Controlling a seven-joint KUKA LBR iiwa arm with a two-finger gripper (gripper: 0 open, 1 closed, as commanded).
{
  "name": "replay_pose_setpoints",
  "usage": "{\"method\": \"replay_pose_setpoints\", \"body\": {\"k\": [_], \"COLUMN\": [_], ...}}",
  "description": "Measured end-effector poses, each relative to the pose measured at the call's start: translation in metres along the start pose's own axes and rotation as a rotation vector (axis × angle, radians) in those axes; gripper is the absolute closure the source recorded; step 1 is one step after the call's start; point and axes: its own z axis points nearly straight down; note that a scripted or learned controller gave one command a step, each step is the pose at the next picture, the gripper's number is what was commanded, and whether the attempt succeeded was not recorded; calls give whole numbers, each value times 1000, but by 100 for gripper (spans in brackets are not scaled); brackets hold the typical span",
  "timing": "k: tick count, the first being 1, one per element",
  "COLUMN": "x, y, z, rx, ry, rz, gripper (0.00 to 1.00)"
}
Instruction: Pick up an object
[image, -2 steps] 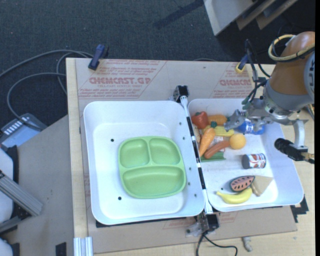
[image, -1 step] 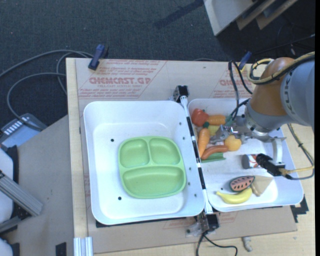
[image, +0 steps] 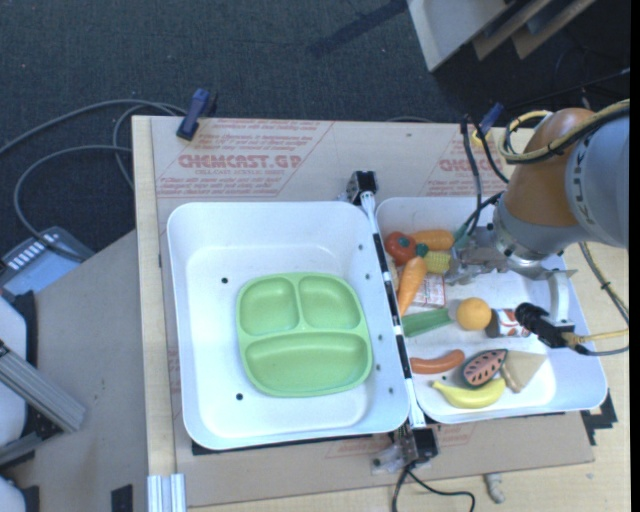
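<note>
The right bin (image: 575, 395) holds several toy foods. Among them are a carrot (image: 409, 283), a red tomato (image: 399, 244), a yellow corn piece (image: 437, 263), a green cucumber (image: 428, 322), an orange ball (image: 473, 314), a red sausage (image: 436, 361), a banana (image: 467, 396), a dark fruit slice (image: 484, 367) and a pale wedge (image: 523, 371). My gripper (image: 466, 260) hangs low over the bin's upper middle, just right of the corn and above the orange ball. The wrist hides what is under it.
The left bin (image: 200, 300) holds a green divided plate (image: 302, 333). A small white and red box (image: 431, 291) lies beside the carrot. The grey and orange arm (image: 560, 190) crosses the right bin's far right corner. Cables run along the bench's right edge.
</note>
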Motion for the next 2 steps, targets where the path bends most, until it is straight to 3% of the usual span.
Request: {"method": "replay_pose_setpoints", "body": {"k": [1, 2], "x": [0, -7], "y": [0, -6], "z": [0, 10], "rx": [1, -1], "ry": [1, 6], "rz": [0, -3], "gripper": [0, 0]}}
